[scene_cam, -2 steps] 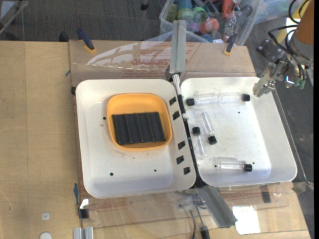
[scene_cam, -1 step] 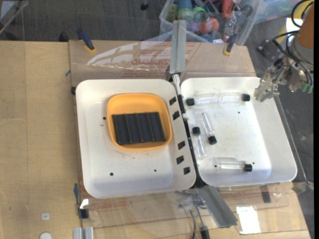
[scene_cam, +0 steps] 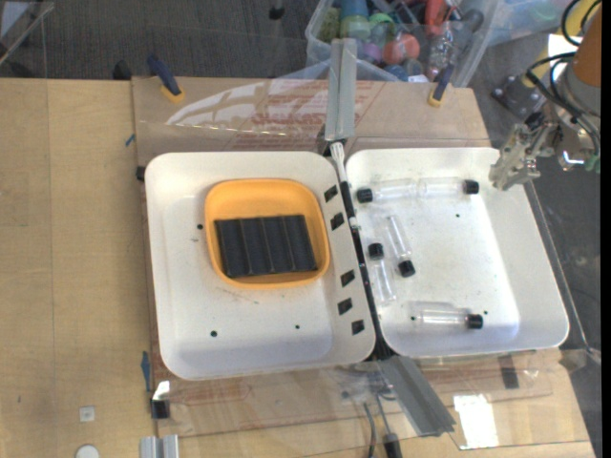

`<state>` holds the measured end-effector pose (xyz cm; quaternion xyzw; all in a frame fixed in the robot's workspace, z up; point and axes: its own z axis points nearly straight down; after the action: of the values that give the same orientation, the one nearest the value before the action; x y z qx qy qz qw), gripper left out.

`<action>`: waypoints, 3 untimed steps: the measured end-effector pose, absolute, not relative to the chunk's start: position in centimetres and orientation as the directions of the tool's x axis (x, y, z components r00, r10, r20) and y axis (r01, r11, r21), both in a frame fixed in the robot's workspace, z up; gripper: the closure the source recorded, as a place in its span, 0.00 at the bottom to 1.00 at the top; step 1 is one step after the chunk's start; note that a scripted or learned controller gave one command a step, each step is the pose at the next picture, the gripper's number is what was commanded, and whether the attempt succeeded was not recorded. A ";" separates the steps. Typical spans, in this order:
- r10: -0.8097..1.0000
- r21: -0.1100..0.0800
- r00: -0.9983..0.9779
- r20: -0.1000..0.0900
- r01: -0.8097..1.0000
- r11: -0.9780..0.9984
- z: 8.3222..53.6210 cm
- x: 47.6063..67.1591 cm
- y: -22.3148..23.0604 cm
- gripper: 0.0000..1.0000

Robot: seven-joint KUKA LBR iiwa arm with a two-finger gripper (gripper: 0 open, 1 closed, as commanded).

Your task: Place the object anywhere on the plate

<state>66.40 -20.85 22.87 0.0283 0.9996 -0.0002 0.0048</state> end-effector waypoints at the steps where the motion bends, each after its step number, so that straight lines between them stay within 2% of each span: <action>1: 0.106 0.001 -0.994 -0.010 0.106 0.994 23.3 66.4 -22.1 1.00; 2: -0.134 -0.001 -0.991 -0.010 -0.134 0.991 25.8 66.5 -22.1 1.00; 3: -0.134 -0.001 -0.991 -0.010 -0.134 0.991 25.8 66.5 -22.2 0.00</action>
<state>66.47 -22.16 25.83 -0.0672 0.9977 -0.0002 0.0051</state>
